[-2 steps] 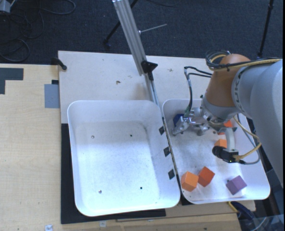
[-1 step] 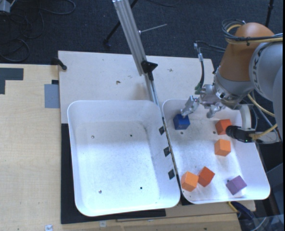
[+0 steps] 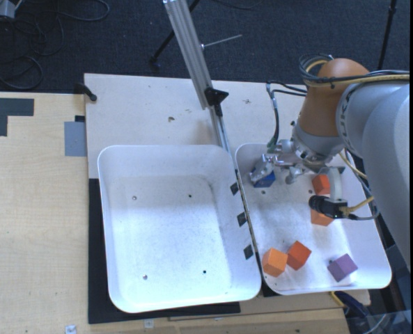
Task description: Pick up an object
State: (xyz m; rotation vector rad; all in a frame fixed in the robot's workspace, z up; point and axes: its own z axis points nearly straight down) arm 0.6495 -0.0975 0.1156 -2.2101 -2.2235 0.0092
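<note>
My gripper hangs over the back left part of the right bin, below the orange wrist band. A small blue block lies right under its left side, close to the bin's left wall; whether it is held or just beneath cannot be told. Several more blocks lie in the same bin: an orange one to the gripper's right, another orange one partly behind a black cable clip, an orange pair near the front, and a purple block at the front right.
The left bin adjoins the right one, joined by black clips. A slanted aluminium rail rises behind the bins. The grey arm covers the right bin's right side, with cables trailing.
</note>
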